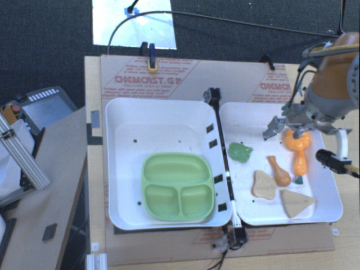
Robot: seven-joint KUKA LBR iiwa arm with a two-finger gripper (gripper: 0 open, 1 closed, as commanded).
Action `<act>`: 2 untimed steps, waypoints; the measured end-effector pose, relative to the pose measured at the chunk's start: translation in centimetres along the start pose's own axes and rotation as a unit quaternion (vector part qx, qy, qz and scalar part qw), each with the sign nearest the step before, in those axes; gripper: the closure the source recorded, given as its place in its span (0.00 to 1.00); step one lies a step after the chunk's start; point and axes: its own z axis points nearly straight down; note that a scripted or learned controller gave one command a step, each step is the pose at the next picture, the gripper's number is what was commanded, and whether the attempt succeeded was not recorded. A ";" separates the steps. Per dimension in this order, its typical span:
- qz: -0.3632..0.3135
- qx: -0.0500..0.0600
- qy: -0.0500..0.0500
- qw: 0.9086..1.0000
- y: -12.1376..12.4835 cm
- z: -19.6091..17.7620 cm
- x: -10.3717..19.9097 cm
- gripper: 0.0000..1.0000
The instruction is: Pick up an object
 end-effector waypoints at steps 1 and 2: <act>-0.001 -0.006 -0.001 1.000 0.3 -0.7 0.0 0.00; -0.001 -0.004 -0.001 1.000 1.1 5.2 0.0 0.00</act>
